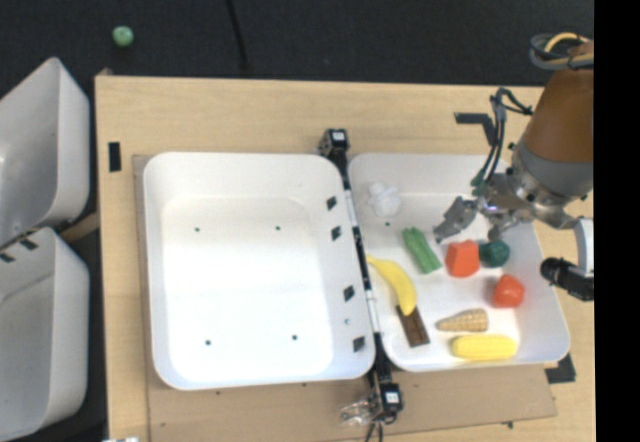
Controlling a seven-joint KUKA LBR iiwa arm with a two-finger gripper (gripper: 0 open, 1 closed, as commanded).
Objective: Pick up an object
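My gripper hangs over the upper middle of the right bin, open, with nothing between its fingers. One grey finger slants down to the left. Just below the gripper lies an orange-red cube, with a dark green ball to its right and a green block to its left. Further down are a red piece, a yellow banana, a brown bar, a tan cone and a yellow oblong piece. A pale clear object sits near the bin's upper left.
The left bin stands beside the right one, the two divided by a ridge with black clips. The arm's orange band rises at the right. Cables hang by the wrist. White containers stand off the bench at the left.
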